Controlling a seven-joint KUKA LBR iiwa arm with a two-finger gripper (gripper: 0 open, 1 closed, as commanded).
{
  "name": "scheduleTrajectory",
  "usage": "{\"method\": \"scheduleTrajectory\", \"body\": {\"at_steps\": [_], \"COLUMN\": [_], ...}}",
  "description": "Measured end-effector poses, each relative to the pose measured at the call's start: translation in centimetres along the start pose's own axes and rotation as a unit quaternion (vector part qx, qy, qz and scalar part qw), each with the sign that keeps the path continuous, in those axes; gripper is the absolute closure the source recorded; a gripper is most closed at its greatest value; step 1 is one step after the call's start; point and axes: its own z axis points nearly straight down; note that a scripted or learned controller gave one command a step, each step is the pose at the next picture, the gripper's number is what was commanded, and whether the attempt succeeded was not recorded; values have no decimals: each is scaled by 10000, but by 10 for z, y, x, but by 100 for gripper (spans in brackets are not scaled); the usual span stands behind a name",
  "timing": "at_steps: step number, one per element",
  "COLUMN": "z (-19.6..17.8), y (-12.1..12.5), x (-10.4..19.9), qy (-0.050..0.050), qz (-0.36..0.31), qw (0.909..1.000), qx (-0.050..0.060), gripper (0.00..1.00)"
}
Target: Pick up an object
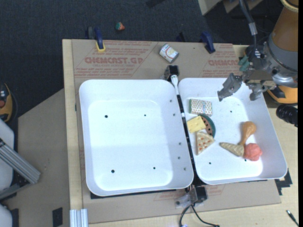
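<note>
White bins sit side by side; the right bin [265, 167] holds the toys. The gripper [242, 90] hangs spread and empty over its upper part, right of centre frame. Nearest is the cracker [200, 106], lower left of it. The drumstick [246, 131] stands clear of the rest, so I would drop straight on that and straddle its narrow shaft.

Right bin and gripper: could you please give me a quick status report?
Gripper open, above the right bin's far end, holding nothing. Toy foods lie in that bin: drumstick, ice cream cone, pizza slice, cracker. Nothing blocking.
</note>
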Motion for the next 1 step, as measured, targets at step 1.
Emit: {"method": "scheduleTrajectory", "body": {"at_steps": [1], "z": [-21], "y": [1], "x": [-4], "qy": [-24], "qz": [31], "qw": [9999], "qx": [-113], "gripper": [100]}}
